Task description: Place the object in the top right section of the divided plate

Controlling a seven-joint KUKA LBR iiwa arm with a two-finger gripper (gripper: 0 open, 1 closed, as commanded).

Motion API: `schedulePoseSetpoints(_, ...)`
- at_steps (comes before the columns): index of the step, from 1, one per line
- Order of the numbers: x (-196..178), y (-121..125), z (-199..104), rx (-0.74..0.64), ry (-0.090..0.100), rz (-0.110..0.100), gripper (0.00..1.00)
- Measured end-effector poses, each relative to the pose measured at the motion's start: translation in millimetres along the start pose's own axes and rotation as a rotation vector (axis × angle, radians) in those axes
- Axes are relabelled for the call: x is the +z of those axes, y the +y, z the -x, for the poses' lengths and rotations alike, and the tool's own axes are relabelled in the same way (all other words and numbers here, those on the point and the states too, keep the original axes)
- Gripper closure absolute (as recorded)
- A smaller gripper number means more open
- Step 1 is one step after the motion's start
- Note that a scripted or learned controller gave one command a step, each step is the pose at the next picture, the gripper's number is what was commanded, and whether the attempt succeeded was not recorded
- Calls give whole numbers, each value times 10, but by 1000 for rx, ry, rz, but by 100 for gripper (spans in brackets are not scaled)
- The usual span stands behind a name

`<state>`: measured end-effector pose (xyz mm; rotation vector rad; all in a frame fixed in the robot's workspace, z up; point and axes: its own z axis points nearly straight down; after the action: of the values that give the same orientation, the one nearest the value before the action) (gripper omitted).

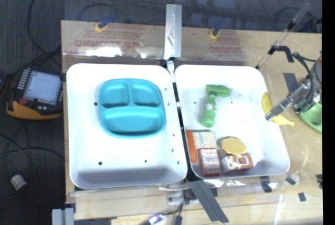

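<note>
The arm's gripper (293, 97) sits at the right edge of the bench, partly cut off; whether it grips anything cannot be told. One blue divided plate (131, 106) with three sections lies in the left bin (84, 166). The right bin (272, 156) holds one green toy hammer (212, 103), three small food boxes (212, 155) and a yellow piece (268, 106) on its rim.

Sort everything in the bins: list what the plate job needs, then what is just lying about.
For the job:
blue divided plate, left bin
its top right section
hand, at the right bin's edge

Lying about, right bin:
green bottle
yellow banana
round cookie
snack boxes
</note>
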<state>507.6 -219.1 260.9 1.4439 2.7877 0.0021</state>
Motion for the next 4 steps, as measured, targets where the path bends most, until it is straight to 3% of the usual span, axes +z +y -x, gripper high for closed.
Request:
schedulePoseSetpoints(1, 700, 142, 153, -102, 2, -3, 100)
schedulePoseSetpoints(2, -228, -97, -250, -233, 0, -2, 100)
schedulePoseSetpoints(3, -972, 320, -816, -243, -1, 0, 100)
schedulePoseSetpoints(4, 267, 538, -706, -218, 2, -3, 100)
